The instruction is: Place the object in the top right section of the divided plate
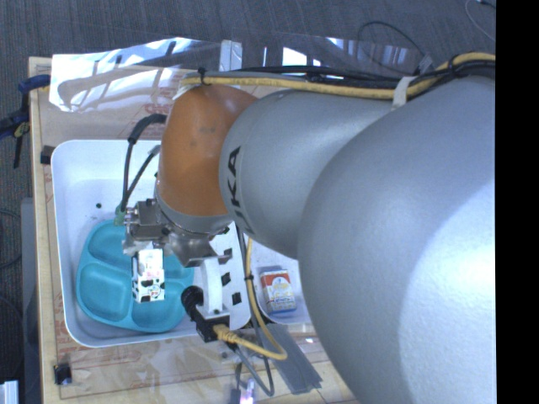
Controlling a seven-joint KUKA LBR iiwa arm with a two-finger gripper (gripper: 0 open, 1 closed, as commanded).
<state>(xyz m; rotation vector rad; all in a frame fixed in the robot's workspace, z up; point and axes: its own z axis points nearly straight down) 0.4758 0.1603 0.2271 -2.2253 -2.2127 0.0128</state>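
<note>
A blue divided plate [101, 289] lies in the left white bin [67, 183], towards its near end. My gripper [149, 263] hangs over the plate's right side, under the orange wrist band [198, 162]. It is shut on a small white carton with black spots [149, 283], which stands upright between the fingers, just above or touching the plate's right sections. I cannot tell whether the carton rests on the plate. The arm hides the plate's right rim.
A small box with a red and orange label [278, 291] lies in the right bin, mostly hidden by the grey arm [379, 242]. Cables [244, 343] dangle near the bench's front edge. Crumpled clear plastic [126, 70] lies behind the bins.
</note>
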